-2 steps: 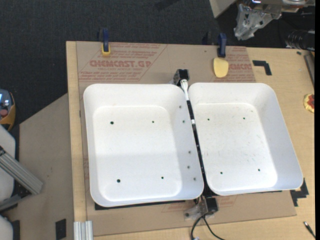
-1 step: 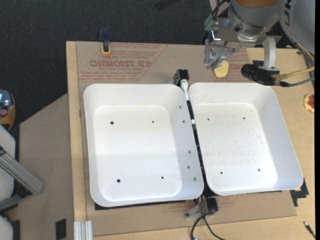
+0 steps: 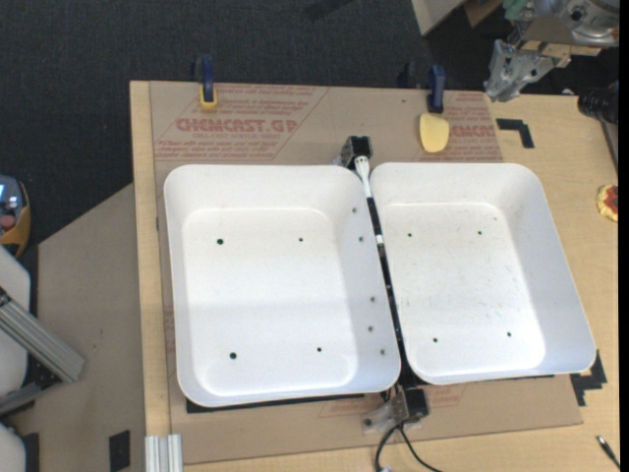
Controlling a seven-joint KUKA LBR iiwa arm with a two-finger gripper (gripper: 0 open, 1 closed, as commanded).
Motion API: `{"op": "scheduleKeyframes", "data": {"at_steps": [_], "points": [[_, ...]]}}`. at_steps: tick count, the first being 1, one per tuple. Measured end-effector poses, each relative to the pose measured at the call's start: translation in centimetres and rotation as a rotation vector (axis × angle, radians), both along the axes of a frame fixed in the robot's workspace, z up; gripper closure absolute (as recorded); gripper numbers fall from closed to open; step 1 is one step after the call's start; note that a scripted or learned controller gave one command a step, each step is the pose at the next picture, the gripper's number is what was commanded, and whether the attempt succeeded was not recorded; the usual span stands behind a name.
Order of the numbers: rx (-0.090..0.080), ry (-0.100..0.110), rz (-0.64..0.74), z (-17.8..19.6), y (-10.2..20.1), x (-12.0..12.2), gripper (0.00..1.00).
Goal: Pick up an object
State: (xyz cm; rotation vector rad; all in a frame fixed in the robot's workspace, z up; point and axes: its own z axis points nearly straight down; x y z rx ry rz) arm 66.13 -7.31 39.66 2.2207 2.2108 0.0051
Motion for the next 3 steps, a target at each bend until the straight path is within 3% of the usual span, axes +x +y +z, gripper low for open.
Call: {"op": "scheduleKeyframes", "data": {"at_steps": [1,2,3], "points": [[0.006,0.018,0.01,-11.1,9.0,-2.9,1.0],[0.003,0.004,0.003,-5.5,7.7,-4.8,1.0],[0.003,0.008,0.002,-6.0,0.7,-5.0,1.0]]}}
